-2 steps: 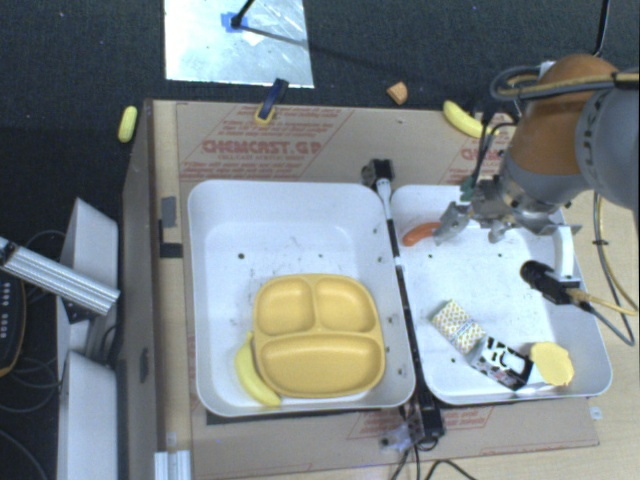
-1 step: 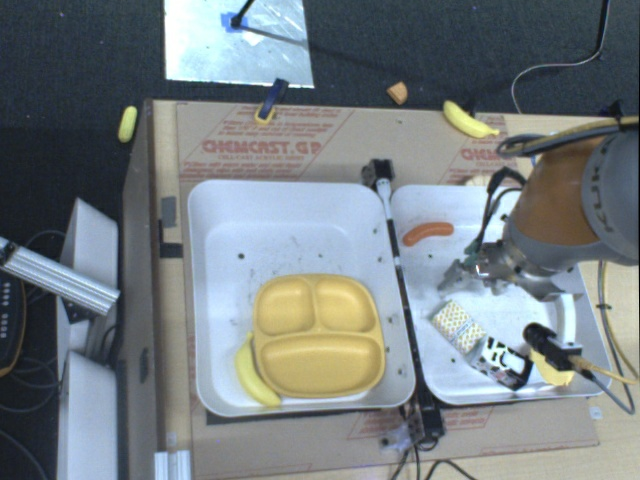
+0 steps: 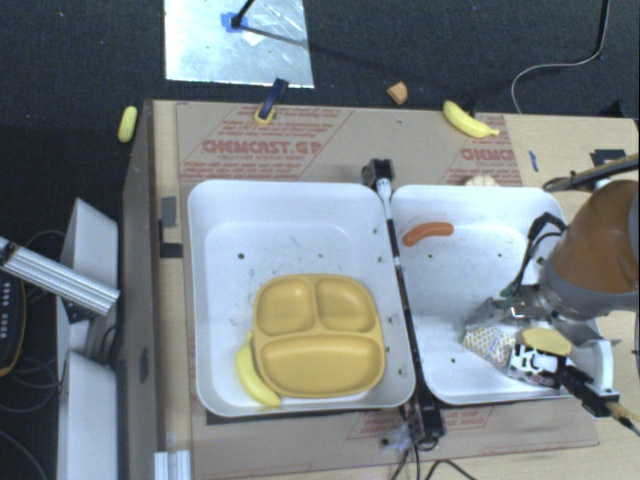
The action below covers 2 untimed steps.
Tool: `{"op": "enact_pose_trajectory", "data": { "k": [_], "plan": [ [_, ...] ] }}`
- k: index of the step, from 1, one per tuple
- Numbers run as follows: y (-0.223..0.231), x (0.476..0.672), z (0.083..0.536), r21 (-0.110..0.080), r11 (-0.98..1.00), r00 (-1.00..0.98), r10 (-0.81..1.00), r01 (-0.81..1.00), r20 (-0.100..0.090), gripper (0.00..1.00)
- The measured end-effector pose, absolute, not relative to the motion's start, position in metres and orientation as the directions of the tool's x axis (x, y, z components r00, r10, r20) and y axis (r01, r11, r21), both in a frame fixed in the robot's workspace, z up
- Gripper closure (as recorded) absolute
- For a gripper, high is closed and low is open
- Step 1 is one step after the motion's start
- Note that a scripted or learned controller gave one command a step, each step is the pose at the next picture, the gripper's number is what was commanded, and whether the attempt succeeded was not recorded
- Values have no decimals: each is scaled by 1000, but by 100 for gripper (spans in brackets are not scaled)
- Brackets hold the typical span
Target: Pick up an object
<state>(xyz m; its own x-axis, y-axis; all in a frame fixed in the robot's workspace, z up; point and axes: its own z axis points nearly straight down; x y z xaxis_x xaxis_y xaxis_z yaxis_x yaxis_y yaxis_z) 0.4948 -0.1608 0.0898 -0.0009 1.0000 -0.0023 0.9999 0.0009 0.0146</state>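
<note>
From the overhead camera you see the arm (image 3: 600,258) coming in from the right over the right bin (image 3: 470,218), its orange band above the wrist and the gripper (image 3: 505,313) down low near that bin's front right part. You cannot tell from here whether the claw is released or clenched. Just beside it, on the bin floor, lies a cluster of small things: a speckled pale object (image 3: 490,343), a black-and-white printed item (image 3: 533,363) and a small yellow piece (image 3: 545,340) on top of it; whether the gripper touches any of them you cannot tell. Farther back in the same bin lies an orange sausage-shaped toy (image 3: 428,232), well apart from the gripper. In the left bin (image 3: 230,218) you have a yellow divided plate (image 3: 318,333) with a toy banana (image 3: 252,376) touching its front left edge. Beyond the bins, a second banana (image 3: 468,120) rests on the cardboard-covered bench (image 3: 300,143)
</note>
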Motion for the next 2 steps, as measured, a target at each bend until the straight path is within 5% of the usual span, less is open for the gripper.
{"op": "enact_pose_trajectory", "data": {
  "k": [1, 2],
  "plan": [
    [-207, 590, 200, 6, 2, -2, 1000, 1000, -3, 0],
    [-120, 588, 176, 1, 4, -4, 1000, 1000, 1, 0]
  ]
}}
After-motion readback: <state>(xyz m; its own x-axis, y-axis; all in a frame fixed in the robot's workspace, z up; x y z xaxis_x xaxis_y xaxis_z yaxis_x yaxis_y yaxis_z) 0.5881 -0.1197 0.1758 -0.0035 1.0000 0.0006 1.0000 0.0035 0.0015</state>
